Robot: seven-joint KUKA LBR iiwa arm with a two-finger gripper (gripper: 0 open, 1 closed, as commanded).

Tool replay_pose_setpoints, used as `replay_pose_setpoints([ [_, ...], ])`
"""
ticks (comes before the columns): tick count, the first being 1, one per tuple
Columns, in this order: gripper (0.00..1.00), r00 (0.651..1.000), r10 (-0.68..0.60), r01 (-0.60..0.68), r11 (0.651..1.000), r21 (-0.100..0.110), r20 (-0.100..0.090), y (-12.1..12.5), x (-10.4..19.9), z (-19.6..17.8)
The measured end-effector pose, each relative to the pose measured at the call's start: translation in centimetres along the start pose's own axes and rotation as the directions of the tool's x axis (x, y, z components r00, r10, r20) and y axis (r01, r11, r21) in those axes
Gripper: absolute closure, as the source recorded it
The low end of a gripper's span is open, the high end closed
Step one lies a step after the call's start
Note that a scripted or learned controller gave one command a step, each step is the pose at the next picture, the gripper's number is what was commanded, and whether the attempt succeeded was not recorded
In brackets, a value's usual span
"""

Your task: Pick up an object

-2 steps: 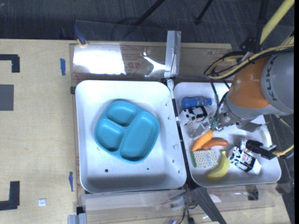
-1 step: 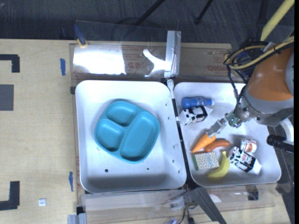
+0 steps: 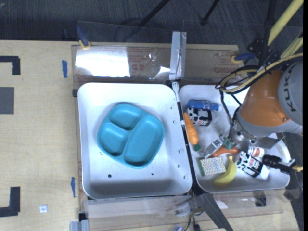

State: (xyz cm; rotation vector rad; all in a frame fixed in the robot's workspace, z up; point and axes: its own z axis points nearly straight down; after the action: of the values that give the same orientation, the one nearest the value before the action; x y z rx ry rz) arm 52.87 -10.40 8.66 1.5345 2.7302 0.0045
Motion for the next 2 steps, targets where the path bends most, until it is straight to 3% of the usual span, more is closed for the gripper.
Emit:
replay_pose_setpoints([
  [1, 1.0, 1.0, 0.003, -0.003, 1.0, -0.003, 0.001, 0.2, -0.2, -0.8],
  [2, 1.0, 1.0, -0.029, 0.029, 1.0, 0.005, -0.005, 4.9, -3.4, -15.9],
])
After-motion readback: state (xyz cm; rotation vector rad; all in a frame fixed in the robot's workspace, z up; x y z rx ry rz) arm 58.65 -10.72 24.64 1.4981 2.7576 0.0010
